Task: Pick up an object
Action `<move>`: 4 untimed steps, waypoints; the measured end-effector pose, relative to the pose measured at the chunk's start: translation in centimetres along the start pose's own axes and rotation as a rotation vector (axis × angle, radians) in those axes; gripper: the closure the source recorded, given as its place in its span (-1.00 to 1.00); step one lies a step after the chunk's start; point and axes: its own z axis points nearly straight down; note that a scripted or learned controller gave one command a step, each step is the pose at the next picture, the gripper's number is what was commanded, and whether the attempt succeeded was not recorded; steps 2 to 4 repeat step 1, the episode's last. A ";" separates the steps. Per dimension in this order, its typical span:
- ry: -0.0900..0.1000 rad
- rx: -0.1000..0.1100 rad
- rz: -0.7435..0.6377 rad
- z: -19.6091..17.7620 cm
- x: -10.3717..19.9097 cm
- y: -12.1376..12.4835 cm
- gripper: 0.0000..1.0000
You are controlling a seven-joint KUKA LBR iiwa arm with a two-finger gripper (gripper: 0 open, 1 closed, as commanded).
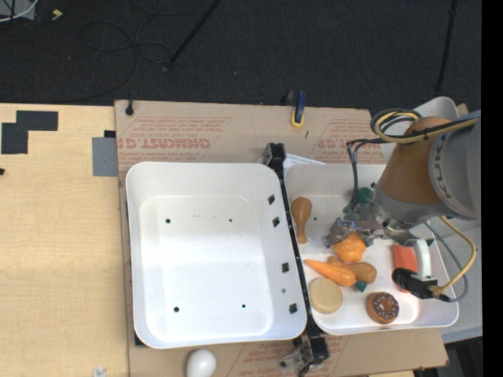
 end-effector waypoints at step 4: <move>0.001 -0.006 -0.014 -9.5 10.1 -1.4 1.00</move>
